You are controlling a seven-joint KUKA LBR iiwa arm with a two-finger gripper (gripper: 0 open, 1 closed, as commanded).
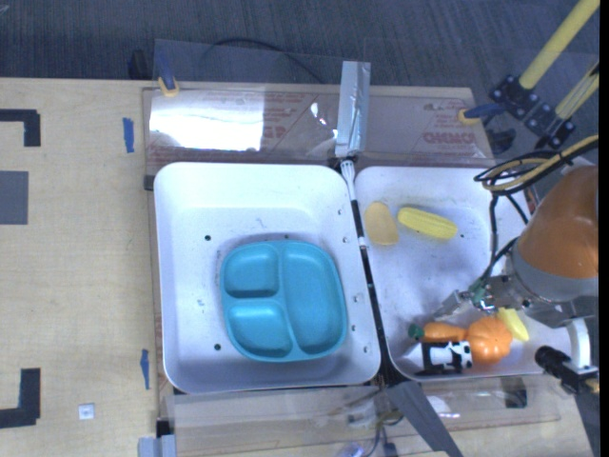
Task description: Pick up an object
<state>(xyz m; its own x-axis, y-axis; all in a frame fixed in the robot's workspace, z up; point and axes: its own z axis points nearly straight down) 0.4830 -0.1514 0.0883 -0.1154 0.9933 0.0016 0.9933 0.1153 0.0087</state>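
Left bin [190, 208] holds a blue tray [283, 299]; right bin [419, 265] holds corn [425, 223] and a pumpkin [489, 340]. Gripper [481, 298] at lower right; jaws' state cannot be told.

The right bin [419, 184] has open floor in its middle, while toys crowd the near corner [457, 343] and a corn cob [426, 223] lies farther back.

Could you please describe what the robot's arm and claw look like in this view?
The arm is grey with a rounded orange band above the wrist. Black cables loop alongside it. The claw is a small metallic assembly with thin wires at the wrist's end.
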